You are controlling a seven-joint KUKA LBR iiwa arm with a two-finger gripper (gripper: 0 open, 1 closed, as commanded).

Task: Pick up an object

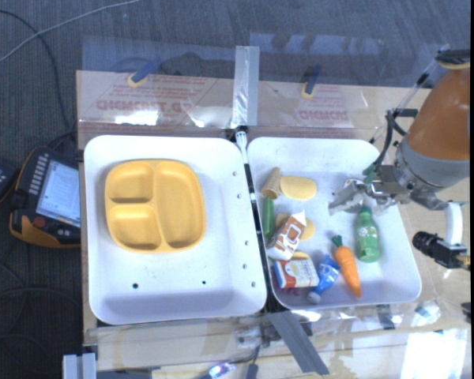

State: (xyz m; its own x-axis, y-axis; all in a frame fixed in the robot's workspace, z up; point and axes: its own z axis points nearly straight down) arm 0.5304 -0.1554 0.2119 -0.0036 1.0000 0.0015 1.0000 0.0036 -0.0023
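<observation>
Camera view shows the hand (354, 197) spread open above the right bin (395, 287), just beside the green bottle (367, 235); nothing gripped, so picking remains.

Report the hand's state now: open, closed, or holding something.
Hand: open, fingers spread, holding nothing; it sits in the right bin just above the top of the green bottle.

I'm looking at a robotics lab: grey carpet floor (31, 290) w/ loose cables (31, 30) at 10 o'clock, control pendant (43, 200) at 9, cardboard-lined bench (182, 101) w/ two white bins (174, 298).
</observation>
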